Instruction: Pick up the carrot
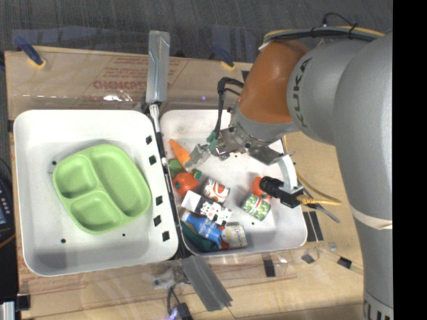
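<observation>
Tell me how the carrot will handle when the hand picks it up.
The carrot looks like a rigid toy, so probably stiff and light. Its tapered, rounded shape may slip or roll from a pinch. It lies against the right bin's wall near the hand, leaving little room on that side.

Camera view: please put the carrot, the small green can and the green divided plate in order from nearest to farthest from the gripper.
1. The carrot, just left of the gripper, near the right bin's left wall.
2. The small green can, lower right of the gripper, in the same bin.
3. The green divided plate, far left, in the left bin.
</observation>
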Robot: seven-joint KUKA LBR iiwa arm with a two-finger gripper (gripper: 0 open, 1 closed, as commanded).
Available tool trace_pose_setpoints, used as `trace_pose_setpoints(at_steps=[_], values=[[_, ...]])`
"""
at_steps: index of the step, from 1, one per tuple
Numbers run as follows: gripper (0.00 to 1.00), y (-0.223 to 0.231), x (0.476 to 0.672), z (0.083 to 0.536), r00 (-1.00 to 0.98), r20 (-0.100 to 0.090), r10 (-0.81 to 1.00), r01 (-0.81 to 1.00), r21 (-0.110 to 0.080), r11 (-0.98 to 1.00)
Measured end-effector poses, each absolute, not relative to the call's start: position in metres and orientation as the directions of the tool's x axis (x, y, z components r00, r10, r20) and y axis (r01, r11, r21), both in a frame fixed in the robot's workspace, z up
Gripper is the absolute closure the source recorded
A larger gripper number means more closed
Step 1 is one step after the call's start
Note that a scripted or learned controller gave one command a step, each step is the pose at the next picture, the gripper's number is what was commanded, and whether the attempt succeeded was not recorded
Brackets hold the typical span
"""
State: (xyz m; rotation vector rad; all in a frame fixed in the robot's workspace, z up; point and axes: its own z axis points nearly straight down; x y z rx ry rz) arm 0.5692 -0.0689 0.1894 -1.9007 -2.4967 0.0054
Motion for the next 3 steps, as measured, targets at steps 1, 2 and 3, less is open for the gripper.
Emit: trace_pose_setpoints(at_steps=[1, 2, 3], values=[[0.00, -0.102, 0.598, 0.092, -0.153, 0.000, 0.988, 0.988, -0.002, 0.153], [1.00, -0.100, 0.598, 0.100, -0.158, 0.003, 0.987, 0.987, -0.007, 0.158], [1.00, -0.031, 0.575, 0.191, -0.206, 0.002, 0.979, 0.979, -0.004, 0.206]])
